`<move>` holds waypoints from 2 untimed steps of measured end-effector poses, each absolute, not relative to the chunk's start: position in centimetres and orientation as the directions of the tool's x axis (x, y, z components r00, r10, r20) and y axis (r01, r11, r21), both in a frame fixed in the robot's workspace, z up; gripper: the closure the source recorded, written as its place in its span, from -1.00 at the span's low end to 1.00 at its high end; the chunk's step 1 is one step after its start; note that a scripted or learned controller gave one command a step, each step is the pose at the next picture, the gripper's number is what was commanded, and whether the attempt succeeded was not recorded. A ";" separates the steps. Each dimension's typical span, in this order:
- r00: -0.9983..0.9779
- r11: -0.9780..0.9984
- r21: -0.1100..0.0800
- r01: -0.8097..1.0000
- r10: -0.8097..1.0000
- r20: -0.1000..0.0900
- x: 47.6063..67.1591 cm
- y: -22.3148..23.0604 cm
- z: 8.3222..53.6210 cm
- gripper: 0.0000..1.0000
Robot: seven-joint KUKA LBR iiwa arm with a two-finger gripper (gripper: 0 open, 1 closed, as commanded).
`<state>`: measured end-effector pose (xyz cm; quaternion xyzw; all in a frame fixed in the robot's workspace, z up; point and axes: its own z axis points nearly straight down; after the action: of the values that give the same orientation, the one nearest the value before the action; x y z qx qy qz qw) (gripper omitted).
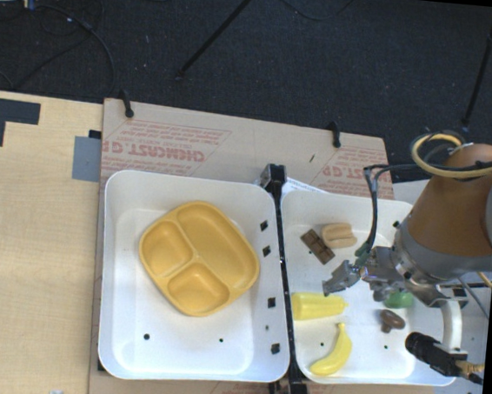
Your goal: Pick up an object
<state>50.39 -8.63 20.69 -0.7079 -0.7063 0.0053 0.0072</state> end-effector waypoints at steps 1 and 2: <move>0.000 0.000 -0.005 1.000 1.000 0.001 50.7 -8.7 21.3 -1.00; 0.000 0.000 -0.009 1.000 1.000 0.002 51.5 -8.4 16.2 -1.00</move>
<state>51.51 -8.37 16.24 -0.7071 -0.7071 0.0024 0.0037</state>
